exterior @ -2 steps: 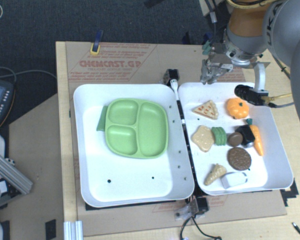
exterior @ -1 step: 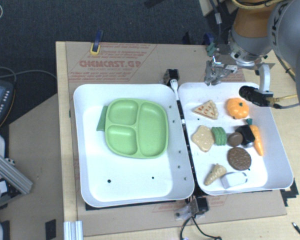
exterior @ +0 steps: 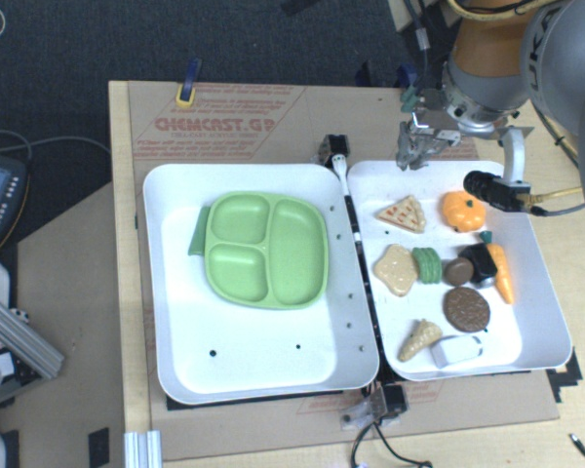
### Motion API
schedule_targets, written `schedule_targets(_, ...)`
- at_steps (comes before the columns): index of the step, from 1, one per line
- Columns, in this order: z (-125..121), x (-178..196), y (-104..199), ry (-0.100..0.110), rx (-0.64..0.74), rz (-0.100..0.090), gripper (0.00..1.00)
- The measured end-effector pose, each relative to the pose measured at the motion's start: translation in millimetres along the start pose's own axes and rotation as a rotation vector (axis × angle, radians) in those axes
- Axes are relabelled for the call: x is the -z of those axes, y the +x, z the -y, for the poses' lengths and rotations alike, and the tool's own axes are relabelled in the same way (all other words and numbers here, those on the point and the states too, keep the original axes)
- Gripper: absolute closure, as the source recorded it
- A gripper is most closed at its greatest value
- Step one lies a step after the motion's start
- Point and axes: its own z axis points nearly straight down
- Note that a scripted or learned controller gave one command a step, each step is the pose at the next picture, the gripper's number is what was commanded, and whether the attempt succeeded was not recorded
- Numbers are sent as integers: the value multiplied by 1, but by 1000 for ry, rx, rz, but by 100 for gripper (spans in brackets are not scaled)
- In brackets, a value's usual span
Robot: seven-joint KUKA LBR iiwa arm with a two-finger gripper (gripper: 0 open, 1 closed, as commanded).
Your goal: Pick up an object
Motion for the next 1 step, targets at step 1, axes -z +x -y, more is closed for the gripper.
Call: schedule_targets(1, -5, -15, 10, 1, 1, 0, 100)
